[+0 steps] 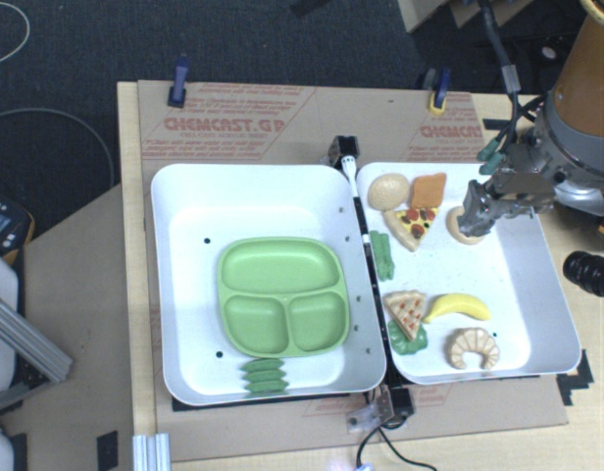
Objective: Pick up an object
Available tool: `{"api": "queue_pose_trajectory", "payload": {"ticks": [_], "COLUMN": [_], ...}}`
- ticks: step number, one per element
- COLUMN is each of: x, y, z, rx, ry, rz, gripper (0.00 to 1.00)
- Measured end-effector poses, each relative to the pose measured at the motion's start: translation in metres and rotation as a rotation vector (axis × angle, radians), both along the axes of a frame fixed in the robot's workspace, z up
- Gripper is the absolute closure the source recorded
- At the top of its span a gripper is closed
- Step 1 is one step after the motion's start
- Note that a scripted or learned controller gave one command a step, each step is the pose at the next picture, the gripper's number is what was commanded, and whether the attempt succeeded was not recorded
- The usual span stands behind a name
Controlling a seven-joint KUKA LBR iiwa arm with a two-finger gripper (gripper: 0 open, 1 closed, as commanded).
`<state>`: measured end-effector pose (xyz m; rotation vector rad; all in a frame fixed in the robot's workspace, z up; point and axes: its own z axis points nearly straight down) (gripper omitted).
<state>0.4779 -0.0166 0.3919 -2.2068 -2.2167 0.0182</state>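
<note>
The right bin (537,273) holds toy food: a beige bun (387,190), an orange slab (429,188), a pizza slice (413,224), a green pod (381,255), a second pizza slice on a green leaf (407,314), a yellow banana (458,308) and a croissant (474,347). My gripper (473,222) hangs low over the upper right part of this bin, its tip over a small tan round piece (469,234). It stands just right of the orange slab and the upper pizza slice.
The left bin (179,263) carries a green three-part plate (281,295) and a green ridged piece (265,375) at its front edge. Blue clamps (178,82) pin the cardboard at the back. A black divider (359,214) runs between the bins.
</note>
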Motion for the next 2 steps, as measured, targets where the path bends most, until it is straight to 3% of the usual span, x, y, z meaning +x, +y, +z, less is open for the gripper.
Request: {"api": "queue_pose_trajectory", "payload": {"ticks": [1,2], "x": [0.000,0.002], "y": [0.058,0.109], "z": [-0.069,-0.035], "rx": [0.000,0.001], "ry": [-0.007,-0.022], "rz": [0.002,0.001], "gripper": [1.00,1.00]}}
